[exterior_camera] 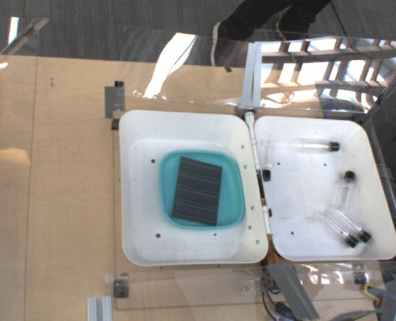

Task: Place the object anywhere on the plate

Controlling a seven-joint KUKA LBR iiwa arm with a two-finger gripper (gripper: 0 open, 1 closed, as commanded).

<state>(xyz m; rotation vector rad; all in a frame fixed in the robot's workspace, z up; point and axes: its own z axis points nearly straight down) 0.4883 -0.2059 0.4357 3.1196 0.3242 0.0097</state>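
Look down from the overhead camera: the left bin (134, 179) holds a teal plate (233, 199), and the object, a dark ribbed slab (197, 190), lies flat on it, roughly centred and turned slightly askew. Over in the right bin (305, 239) you have clear tubes with black caps: one (315, 146) near the back, one (347, 186) standing mid-right, and a pair (345, 227) at the front right corner. The bench (51, 199) is pale wood.
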